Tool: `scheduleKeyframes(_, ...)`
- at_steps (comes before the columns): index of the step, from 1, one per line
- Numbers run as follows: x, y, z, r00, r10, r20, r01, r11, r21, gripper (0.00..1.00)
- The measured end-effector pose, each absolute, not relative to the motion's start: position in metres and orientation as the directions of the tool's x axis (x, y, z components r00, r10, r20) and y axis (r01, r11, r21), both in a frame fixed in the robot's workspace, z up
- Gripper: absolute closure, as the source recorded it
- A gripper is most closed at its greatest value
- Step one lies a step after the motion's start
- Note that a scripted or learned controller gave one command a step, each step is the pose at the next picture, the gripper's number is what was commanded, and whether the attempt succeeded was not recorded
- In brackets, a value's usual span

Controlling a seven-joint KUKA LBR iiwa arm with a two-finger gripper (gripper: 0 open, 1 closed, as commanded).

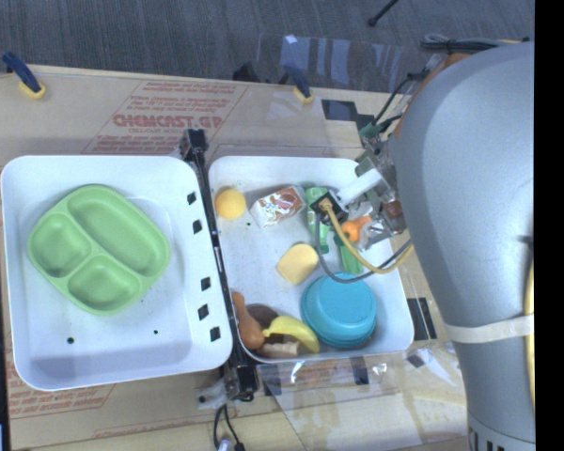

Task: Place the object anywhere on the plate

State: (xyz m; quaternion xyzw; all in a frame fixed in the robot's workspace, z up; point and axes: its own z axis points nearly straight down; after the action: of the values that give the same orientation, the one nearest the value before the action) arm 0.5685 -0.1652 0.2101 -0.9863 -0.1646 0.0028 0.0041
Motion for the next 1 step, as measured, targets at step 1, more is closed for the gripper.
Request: scheduleKeyframes(1,0.5678,-0.1611,0.2167,0.938,0.347,-0.016,0.347,-0.938,-0.023,1.00)
